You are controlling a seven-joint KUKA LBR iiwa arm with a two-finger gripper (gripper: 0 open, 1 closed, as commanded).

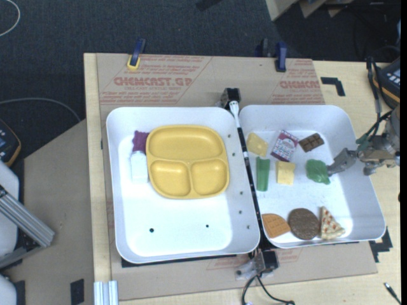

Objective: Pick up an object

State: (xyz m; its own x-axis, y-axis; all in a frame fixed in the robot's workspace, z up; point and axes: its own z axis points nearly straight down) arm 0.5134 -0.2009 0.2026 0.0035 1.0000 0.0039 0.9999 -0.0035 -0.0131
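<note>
White shallow plastic bins sit side by side on a cardboard-covered bench (pixel 191 75). Left bin (pixel 178 240): yellow three-compartment plastic tray (pixel 187 161); at its left edge a small white bottle with a purple cap (pixel 138 157).

Right bin (pixel 362 189) holds toy food items: pale yellow rounded piece (pixel 257 144), purple-and-white wrapped packet (pixel 283 146), brown chocolate-like bar (pixel 311 142), green stick (pixel 262 173), yellow cheese-like block (pixel 286 173), green leafy lump (pixel 317 171), orange-tan cookie (pixel 275 225), dark brown round patty (pixel 303 223), pizza-slice wedge (pixel 330 223).

Two-finger gripper (pixel 335 163) enters from the right, over the right bin's right side. Its tip lies just beside the green leafy lump, possibly touching; contact cannot be confirmed. Cannot tell whether the gripper is spread or closed. Nothing visibly held. All items rest on the bin floor.
</note>
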